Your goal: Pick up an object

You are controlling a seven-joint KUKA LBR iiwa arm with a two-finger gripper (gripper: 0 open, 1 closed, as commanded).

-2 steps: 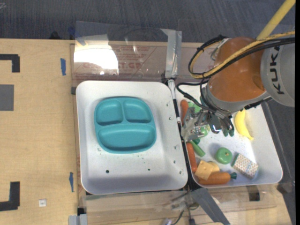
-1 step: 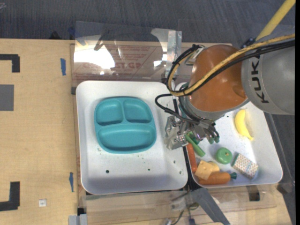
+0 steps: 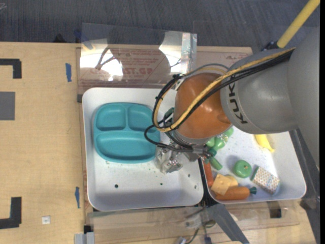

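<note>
My gripper (image 3: 170,160) hangs under the orange wrist band, low over the left bin (image 3: 101,197) near its right wall, just right of the teal divided plate (image 3: 124,132). Its metal fingertips are small and partly hidden by the wrist. In the right bin (image 3: 297,184) lie toy foods: an orange carrot (image 3: 236,192), a tan wedge (image 3: 223,182), a green round piece (image 3: 242,168), green beans (image 3: 217,144), a yellow banana-like piece (image 3: 264,142) and a patterned white block (image 3: 266,179). A thin red-orange stick (image 3: 208,173) lies by the divider.
The grey arm (image 3: 274,93) covers much of the right bin's upper part. Black and yellow cables (image 3: 162,111) loop off the wrist over the plate's right side. A clear plastic sheet (image 3: 137,60) lies behind the bins. Tan bench surface (image 3: 40,136) spreads to the left.
</note>
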